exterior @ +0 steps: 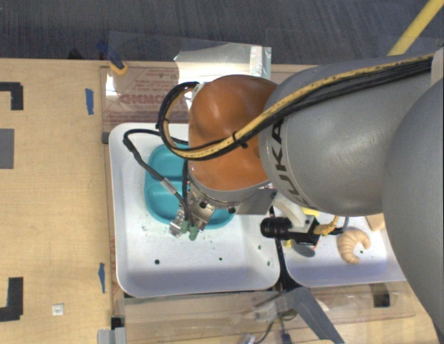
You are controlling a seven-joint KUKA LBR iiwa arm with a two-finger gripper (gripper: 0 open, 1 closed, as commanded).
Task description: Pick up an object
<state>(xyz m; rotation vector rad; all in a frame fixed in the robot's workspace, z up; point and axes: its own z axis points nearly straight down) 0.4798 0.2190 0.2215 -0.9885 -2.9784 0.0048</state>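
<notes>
- We see the gripper (187, 227) low over a teal bowl (159, 192) in the left bin (136, 264); we cannot tell its state.
- A tan croissant-shaped toy (352, 245) lies in the right bin (365, 269).

We see smooth, glossy white plastic in the left bin (136, 264), speckled with dark flecks. The teal bowl (159, 192) in it looks like matt plastic. The arm's orange band (225, 131) shines like polished plastic, its grey shell (351, 135) is satin-smooth. The bench (50, 192) resembles matt, grainy wood.
</notes>
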